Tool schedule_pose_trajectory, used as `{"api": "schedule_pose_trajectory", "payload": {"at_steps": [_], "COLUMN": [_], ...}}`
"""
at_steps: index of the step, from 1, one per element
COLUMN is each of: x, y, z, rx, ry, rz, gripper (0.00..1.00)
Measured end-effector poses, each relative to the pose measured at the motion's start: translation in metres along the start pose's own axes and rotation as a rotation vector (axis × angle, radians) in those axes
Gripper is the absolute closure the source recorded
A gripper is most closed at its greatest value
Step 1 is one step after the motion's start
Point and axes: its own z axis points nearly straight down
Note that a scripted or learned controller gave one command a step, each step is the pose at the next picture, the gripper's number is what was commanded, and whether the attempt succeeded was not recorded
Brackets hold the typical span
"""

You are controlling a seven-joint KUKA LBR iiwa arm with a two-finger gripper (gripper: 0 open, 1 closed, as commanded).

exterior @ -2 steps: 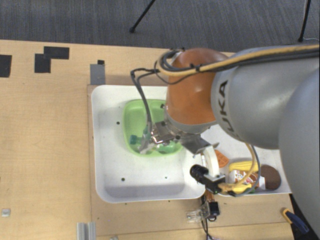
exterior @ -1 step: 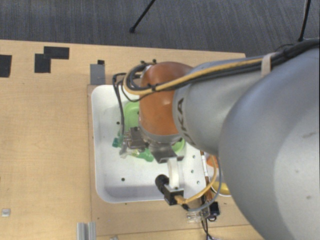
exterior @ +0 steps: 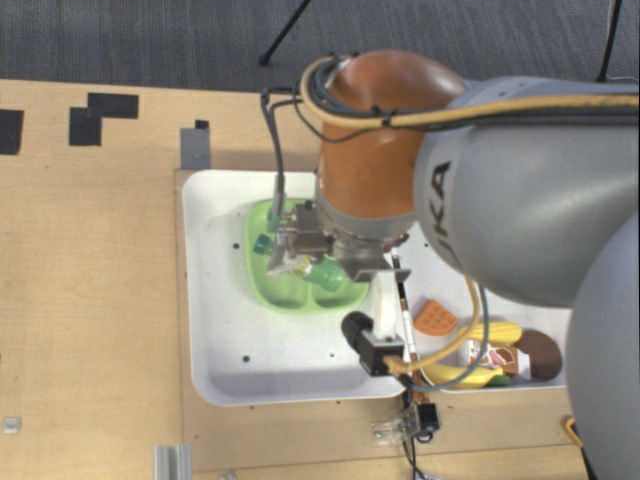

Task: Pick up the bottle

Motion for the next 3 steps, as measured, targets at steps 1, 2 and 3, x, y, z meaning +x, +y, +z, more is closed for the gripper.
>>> {"api": "schedule_pose_trajectory", "payload": {"at_steps": [1,2,3], "x": [-0.059,-0.11,-0.041], "y": [-0.002,-0.004,0.0], "z": [-0.035,-0.019,-0.009], "rx": [0.001,0.002,0.003], "ry": [-0.001,-0.002,-0.002], "rz": [0.062,0.262,0.493], "gripper": [1.0,1.0,1.0]}}
